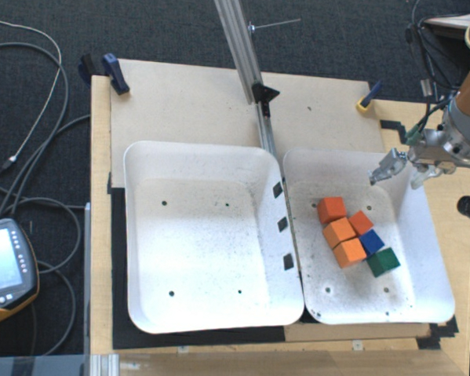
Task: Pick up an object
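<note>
Several small blocks lie clustered in the right bin [421, 232]: a red-orange block [332, 210], an orange block [340, 230], another orange block [349, 252], a small red-orange block [361, 222], a blue block [371, 242] and a green block [383, 263]. My gripper [402, 171] hangs over the bin's far right corner, up and to the right of the cluster. Its two fingers stand apart, open, with nothing between them.
The left bin [139, 217] sits beside the right one, with black clips along the shared wall. A metal pole [241, 46] rises from the bench behind the bins. Clamps hold the board's far corners. Cables and a pendant lie off the bench's left.
</note>
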